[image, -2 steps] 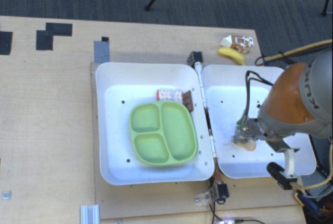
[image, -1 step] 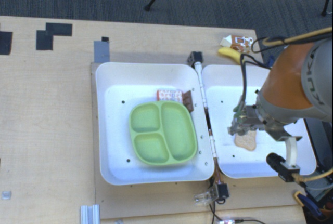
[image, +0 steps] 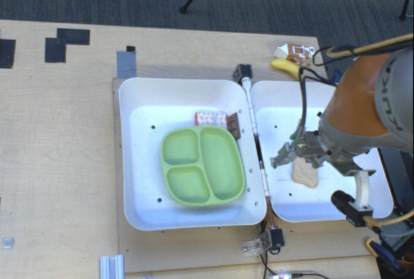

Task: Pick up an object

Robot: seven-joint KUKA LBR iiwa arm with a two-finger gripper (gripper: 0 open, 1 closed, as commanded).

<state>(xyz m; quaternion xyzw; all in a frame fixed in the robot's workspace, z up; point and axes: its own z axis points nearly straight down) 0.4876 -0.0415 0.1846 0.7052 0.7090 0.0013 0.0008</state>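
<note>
Dark carpet up top, then a light wooden bench (image: 58, 161) with two shallow white bins sitting side by side. The left bin (image: 139, 142) has a green divided plate (image: 204, 166) taking up most of its floor, plus a small red-and-white box (image: 211, 118) tucked just behind the plate, with something dark next to it that's too small to make out.

The right bin (image: 278, 203) is where the action is. The arm reaches in from the right and the gripper (image: 288, 155) hangs low over the bin floor, right beside a tan, bread-like piece (image: 305, 174). That's probably the pick target. The gripper's metal tip sits just left of the piece and above it. How wide the gripper is set can't be told from this angle, and nothing is visibly between its tips, so there's no sign it has hold of anything.

What could go wrong: the tip looks offset from the tan piece rather than centred over it, so a close here might just nudge it sideways or grab air. The piece also looks flat against the floor, which makes it hard to get under.

Other stuff: a yellow banana-like thing (image: 284, 66) and a small packet (image: 299, 51) lie outside the bins at the back, well apart from the gripper. The divider clamp between the bins is near but not in the way.
</note>
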